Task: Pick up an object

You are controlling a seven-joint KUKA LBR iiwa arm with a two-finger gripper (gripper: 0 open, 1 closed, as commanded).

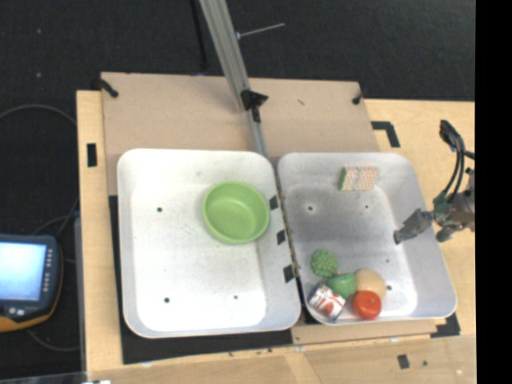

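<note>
Two shallow white bins are sitting on the bench; my gripper is hovering at three o'clock, finger spread impossible to tell.

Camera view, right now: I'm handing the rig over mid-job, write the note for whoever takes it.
Tool: at the right bin's right rim; nothing seen in it.
Right bin: green bumpy item, green piece, beige ball, red ball and red-and-white can clustered at the near edge; a small packet at the far side.
Left bin: green bowl.
Done: no pick yet.
Left: grasp one object.
</note>
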